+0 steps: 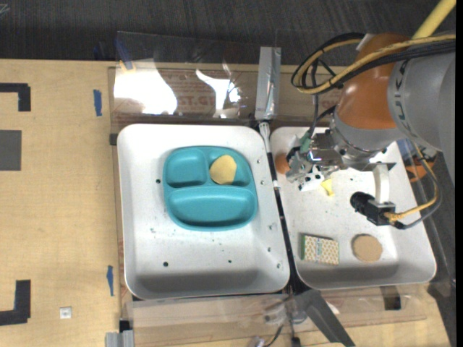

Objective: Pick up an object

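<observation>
While the end effector (309, 170) hovers over the right bin (412, 262), grip state unreadable, a small yellow piece (328, 187) lies just beside it, toward the bin's front.

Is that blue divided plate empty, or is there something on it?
Not empty: the blue plate holds one yellowish round thing in its upper right compartment.

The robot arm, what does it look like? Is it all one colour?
No! The arm is mostly smooth grey metal, with a rounded orange band above the wrist. Yellow and black cables loop over it, and another yellow cable trails to a small black part. Its hand is a cluster of silver and black bits, too small to make out in detail.
</observation>
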Tool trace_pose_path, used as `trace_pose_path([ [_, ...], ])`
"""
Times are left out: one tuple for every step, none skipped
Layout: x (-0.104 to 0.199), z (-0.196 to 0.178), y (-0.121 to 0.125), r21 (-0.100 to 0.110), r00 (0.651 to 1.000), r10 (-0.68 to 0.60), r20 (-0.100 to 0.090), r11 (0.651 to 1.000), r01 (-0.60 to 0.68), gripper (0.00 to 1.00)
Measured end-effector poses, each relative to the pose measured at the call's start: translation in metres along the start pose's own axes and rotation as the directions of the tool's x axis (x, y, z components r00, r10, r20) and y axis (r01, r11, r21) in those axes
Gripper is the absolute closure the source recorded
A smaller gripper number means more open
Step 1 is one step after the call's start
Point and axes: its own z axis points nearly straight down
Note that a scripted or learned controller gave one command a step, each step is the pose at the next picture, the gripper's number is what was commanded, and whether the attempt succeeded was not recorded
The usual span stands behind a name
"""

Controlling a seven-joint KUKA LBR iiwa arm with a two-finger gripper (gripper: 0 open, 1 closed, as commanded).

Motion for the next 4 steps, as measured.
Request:
trace_pose_path([
  [-0.002, 0.002, -0.001, 0.005, 1.000, 0.003, 0.002, 1.000, -0.003, 0.00],
  [-0.042, 0.002, -0.040, 0.007, 0.993, -0.117, 0.001, 0.993, 0.117, 0.00],
  [-0.071, 0.098, 0.006, -0.003, 1.000, -0.003, 0.003, 1.000, 0.003, 0.00],
  [-0.071, 0.088, 0.006, -0.006, 1.000, -0.004, 0.004, 1.000, 0.004, 1.00],
])
